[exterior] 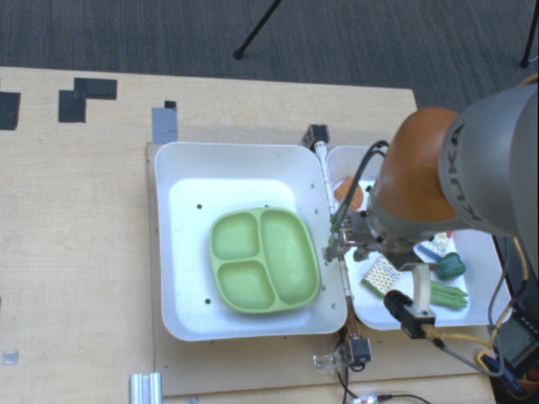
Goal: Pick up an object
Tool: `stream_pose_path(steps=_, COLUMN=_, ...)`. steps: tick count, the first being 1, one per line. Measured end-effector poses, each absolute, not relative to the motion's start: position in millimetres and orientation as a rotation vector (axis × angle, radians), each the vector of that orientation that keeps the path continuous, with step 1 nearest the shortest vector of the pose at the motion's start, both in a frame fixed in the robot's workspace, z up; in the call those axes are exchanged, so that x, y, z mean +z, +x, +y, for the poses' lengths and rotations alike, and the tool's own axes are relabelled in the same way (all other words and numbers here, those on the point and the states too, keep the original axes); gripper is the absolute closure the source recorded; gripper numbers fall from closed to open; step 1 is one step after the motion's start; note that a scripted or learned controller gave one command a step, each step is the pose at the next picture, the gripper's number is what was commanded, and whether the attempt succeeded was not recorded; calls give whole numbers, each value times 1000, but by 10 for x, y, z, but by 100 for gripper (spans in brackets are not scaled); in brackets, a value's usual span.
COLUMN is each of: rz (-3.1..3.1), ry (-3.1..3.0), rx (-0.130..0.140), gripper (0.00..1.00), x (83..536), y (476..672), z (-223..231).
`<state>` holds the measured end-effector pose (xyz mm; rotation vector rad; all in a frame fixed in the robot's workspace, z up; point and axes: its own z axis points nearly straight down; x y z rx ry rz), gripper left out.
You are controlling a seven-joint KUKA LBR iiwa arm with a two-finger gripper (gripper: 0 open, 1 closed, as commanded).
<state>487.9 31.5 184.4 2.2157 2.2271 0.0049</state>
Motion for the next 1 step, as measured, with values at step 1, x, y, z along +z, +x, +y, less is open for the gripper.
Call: stream_pose_path(steps=1, rz=2226, ry=2217, rx=4, gripper=100, x=1843, y=4868, z=846)
